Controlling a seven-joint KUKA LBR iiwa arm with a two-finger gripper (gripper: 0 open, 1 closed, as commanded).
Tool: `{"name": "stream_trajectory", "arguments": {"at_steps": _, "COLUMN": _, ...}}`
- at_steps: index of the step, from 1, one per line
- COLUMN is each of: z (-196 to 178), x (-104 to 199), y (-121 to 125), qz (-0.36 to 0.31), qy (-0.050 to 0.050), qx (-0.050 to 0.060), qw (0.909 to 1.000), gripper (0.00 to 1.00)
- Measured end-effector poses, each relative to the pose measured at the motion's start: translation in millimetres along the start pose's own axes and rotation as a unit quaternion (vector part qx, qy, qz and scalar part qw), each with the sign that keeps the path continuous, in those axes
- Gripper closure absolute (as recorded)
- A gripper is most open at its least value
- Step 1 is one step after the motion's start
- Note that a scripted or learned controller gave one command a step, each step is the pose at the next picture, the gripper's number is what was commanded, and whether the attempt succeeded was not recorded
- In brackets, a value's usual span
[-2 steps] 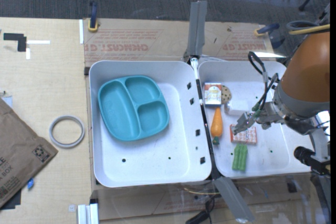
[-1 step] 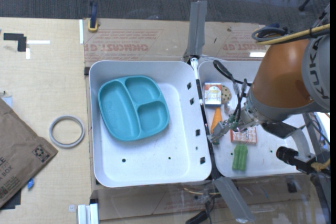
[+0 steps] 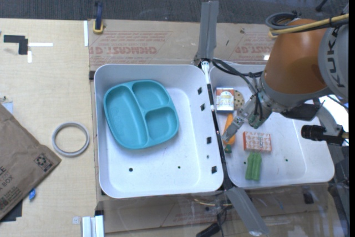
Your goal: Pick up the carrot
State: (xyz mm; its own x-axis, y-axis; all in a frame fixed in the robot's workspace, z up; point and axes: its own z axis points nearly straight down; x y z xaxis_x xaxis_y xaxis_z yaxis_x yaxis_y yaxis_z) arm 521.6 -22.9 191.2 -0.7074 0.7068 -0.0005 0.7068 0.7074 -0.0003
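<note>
My grey two-finger gripper (image 3: 239, 122) hung low over the left part of the right-hand shallow white plastic bin (image 3: 310, 170), its tip at the upper end of the small orange carrot (image 3: 228, 130). The carrot lay tilted against that bin's left wall, just beside the divider between the two bins. From this angle I could not tell whether my fingers were spread or pressed together, nor whether the carrot sat between them.

Clutter crowded the carrot on every side. A small white-and-orange printed packet (image 3: 224, 100) lay just above it, touching a round beige speckled cookie-like disc (image 3: 238, 99) that my wrist partly hid. To the carrot's right sat a flat red-and-white patterned box (image 3: 258, 142), and below that box a green ridged plastic vegetable (image 3: 253, 166) lay lengthwise. A small dark orange piece (image 3: 227, 147) rested just under the carrot, by the wall.

My orange-banded arm (image 3: 297, 61) reached in from the right, covering the bin's upper corner, black cables looping around the wrist.

The left-hand white bin (image 3: 116, 175) held a teal three-compartment plastic plate (image 3: 141, 114), well apart from the carrot. On the wooden bench top (image 3: 44, 86) beyond lay a grey tape ring (image 3: 71, 138) and a brown cardboard box (image 3: 19, 166).
</note>
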Motion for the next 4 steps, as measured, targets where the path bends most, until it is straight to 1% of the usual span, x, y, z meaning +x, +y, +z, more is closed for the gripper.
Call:
{"name": "stream_trajectory", "arguments": {"at_steps": 1, "z": -0.2, "x": -12.8, "y": -74.5, "qz": -0.099, "qy": 0.0, "qx": 0.0, "qw": 0.9951, "gripper": 0.0}}
{"name": "stream_trajectory", "arguments": {"at_steps": 2, "z": -0.3, "x": -74.6, "y": 40.0, "qz": 0.009, "qy": -0.001, "qx": 0.0, "qw": 1.0, "gripper": 0.0}}
{"name": "stream_trajectory", "arguments": {"at_steps": 3, "z": -36.5, "x": -106.4, "y": 29.1, "qz": -0.03, "qy": -0.002, "qx": -0.001, "qw": 0.9995, "gripper": 0.0}}
{"name": "stream_trajectory", "arguments": {"at_steps": 4, "z": 0.1, "x": -58.2, "y": 11.2, "qz": -0.085, "qy": 0.0, "qx": 0.0, "qw": 0.9963, "gripper": 0.0}}
